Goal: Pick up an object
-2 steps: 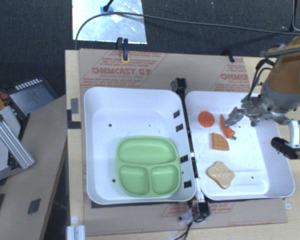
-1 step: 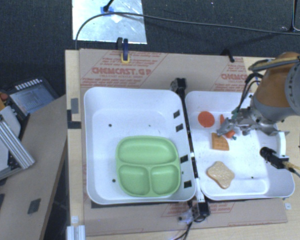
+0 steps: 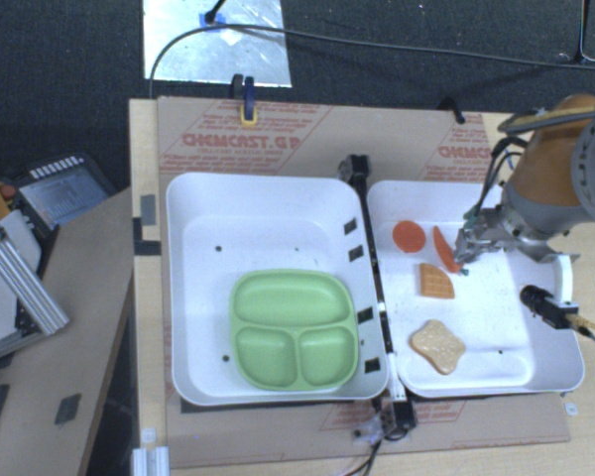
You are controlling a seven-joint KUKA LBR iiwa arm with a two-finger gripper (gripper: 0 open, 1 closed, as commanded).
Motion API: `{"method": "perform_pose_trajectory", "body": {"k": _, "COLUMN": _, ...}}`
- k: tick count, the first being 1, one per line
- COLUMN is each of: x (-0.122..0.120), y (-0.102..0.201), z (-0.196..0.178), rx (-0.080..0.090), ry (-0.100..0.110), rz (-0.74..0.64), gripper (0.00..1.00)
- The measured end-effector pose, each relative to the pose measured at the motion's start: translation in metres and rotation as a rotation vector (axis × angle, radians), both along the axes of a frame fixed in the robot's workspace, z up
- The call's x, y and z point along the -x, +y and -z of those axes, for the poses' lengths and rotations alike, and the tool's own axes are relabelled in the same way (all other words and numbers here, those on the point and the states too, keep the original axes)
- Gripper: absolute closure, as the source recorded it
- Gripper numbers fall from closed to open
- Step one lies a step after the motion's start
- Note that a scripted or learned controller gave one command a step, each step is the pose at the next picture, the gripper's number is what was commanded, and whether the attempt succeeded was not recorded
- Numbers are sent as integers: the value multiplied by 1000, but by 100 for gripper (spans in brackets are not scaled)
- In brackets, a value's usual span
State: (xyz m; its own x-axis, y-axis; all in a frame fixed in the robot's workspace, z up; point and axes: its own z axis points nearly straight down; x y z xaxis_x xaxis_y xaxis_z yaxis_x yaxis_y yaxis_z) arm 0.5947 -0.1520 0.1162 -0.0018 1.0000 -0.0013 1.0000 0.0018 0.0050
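Orange-red carrot stick [image 3: 443, 247] lies in the right bin [image 3: 550, 365], upper middle of its floor, long axis running from upper left to lower right. Gripper [image 3: 463, 251] sits at the stick's right flank, about touching its lower end, so the target lies immediately frame-left. Grasp state: cannot tell. Red disc [image 3: 409, 235] left, waffle piece [image 3: 436, 282] just below.

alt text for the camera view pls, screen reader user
The arm's end effector hangs low in the right bin, at a red strip, with a red disc, waffle piece and bread slice nearby. The left bin holds a green divided plate.
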Motion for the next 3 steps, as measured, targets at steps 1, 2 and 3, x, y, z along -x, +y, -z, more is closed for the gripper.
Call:
{"method": "perform_pose_trajectory", "body": {"k": 1, "x": 1, "y": 3, "z": -63, "rx": 0, "ry": 0, "rz": -2, "gripper": 100}}
{"method": "perform_pose_trajectory", "body": {"k": 2, "x": 0, "y": 2, "z": -92, "rx": -1, "ry": 1, "rz": -2, "gripper": 100}}
{"method": "perform_pose_trajectory", "body": {"k": 3, "x": -15, "y": 49, "z": -89, "rx": -2, "ry": 2, "rz": -7, "gripper": 100}}
